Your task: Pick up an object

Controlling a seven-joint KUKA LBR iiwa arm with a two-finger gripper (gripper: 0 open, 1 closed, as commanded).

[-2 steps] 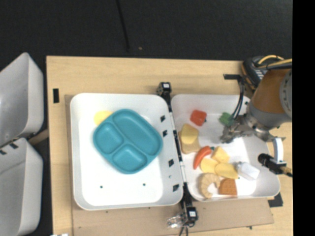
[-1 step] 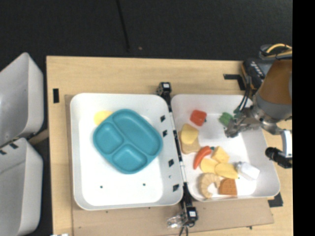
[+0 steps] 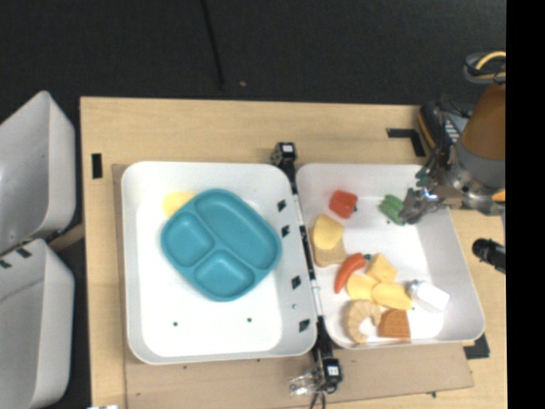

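Poised at the right bin [image 3: 443, 326]'s upper right with gripper [image 3: 415, 204] touching the green object [image 3: 392, 206] just to its left, jaw state impossible to tell, nothing visibly held.

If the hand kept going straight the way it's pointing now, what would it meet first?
The hand points down and left, into the right bin. First in that line is most likely the small green object right beside its tip; depth is hard to judge, so it may already be touching it.
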